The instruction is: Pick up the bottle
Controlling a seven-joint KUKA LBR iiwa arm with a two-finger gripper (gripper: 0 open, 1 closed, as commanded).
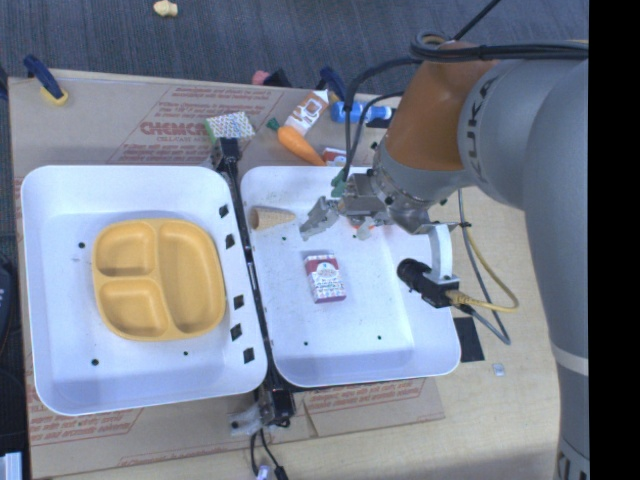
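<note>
The bottle (pixel 306 111) is small, with a white and orange label. It lies on the cardboard just behind the right bin (pixel 300 353), outside it, beside an orange carrot (pixel 299 145). My gripper (pixel 339 220) hangs over the back part of the right bin, below and a little right of the bottle and well apart from it. It is open, with nothing between its fingers (pixel 318 216).
In the right bin lie a red card box (pixel 324 276) and a tan cone (pixel 270 217) by the back left wall. A yellow divided plate (pixel 158 277) sits in the left bin (pixel 50 368). Blue clamps (pixel 352 111) and a patterned block (pixel 229 126) lie near the bottle.
</note>
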